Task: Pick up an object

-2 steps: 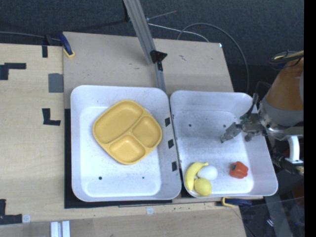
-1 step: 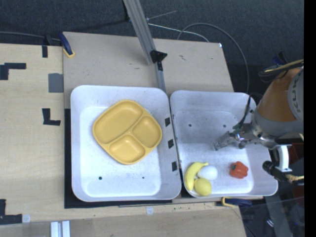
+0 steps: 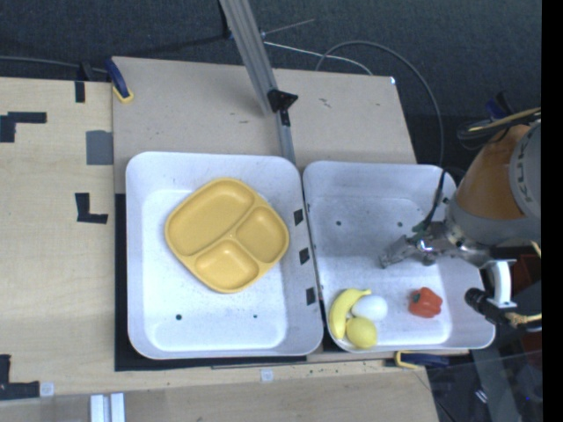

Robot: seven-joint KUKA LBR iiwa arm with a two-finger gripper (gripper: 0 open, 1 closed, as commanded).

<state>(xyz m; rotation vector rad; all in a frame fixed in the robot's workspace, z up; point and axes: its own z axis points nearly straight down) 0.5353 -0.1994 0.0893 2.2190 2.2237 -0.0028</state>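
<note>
In the right bin (image 3: pixel 369 192) lie a red pepper-like object (image 3: pixel 425 302), a yellow banana (image 3: pixel 345 307), a white egg-shaped object (image 3: pixel 371 308) and a yellow lemon-like object (image 3: pixel 361 331), the last three bunched in the front-left corner. My gripper (image 3: pixel 391 257) reaches in from the right and hangs low over the bin's middle, above and to the left of the red object and apart from it. Nothing shows between its fingers.
The left bin (image 3: pixel 149 315) holds a yellow three-compartment plate (image 3: pixel 227 234). A grey metal pole (image 3: pixel 255 51) slants down from the top to the divide between the bins. My arm's orange band (image 3: pixel 493 183) is at the right edge.
</note>
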